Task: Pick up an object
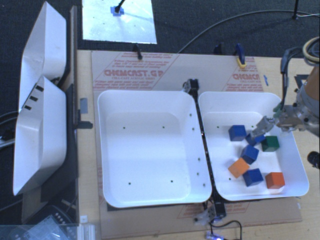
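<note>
- Blocks lay only in the right bin: a blue block near its middle, another blue block below it, an orange block lower left, a third blue block near the front, a red-orange block at the front right, and a green block toward the right wall.
- Arm reached in from the right edge, and its hand sat low over that bin, between the upper blue block and the green one.
- Something small and blue showed just under the fingertips; whether it was pinched or merely beneath them could not be told.
- Whether the hand was open or closed could not be told either, as the fingers blurred together.
- Left bin stood beside the right one, their rims touching along the middle.
- Both bins rested on a brown sheet laid on the surface.
</note>
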`<state>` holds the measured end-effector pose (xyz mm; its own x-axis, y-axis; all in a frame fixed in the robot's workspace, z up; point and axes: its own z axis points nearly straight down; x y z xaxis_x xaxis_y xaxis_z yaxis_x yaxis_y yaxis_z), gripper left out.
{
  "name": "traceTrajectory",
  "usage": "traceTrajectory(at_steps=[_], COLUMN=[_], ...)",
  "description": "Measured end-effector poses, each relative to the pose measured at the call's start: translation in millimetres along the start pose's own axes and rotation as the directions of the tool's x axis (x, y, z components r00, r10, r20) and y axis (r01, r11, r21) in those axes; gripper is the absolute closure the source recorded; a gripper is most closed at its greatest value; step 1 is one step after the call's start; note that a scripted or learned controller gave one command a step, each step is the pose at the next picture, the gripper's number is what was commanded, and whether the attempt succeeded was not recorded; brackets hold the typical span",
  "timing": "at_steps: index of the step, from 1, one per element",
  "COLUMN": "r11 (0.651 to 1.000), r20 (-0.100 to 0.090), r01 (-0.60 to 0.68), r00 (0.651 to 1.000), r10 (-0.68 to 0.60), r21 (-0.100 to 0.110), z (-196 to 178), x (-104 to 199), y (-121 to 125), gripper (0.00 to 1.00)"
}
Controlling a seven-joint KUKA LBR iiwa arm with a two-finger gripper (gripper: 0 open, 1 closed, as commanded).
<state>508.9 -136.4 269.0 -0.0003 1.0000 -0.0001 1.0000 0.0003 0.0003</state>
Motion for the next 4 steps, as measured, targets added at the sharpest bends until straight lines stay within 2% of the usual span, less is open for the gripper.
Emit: traceTrajectory(at_steps=[1,2,3,4], r11=[1.000,1.000,1.000,1.000], r20=[-0.002,0.001,0.001,0.000], r01=[-0.003,-0.001,-0.001,0.002], r00=[1.000,1.000,1.000,1.000], r10=[0.003,0.001,0.001,-0.002], r21=[0.008,-0.002,-0.003,-0.001], z=[114.3,181.5,181.4,182.8], x=[-44.9,-9.8,-5.9,8.0], y=[11.0,8.4,-15.1,37.4], gripper=[0.00,0.00,0.00,0.00])
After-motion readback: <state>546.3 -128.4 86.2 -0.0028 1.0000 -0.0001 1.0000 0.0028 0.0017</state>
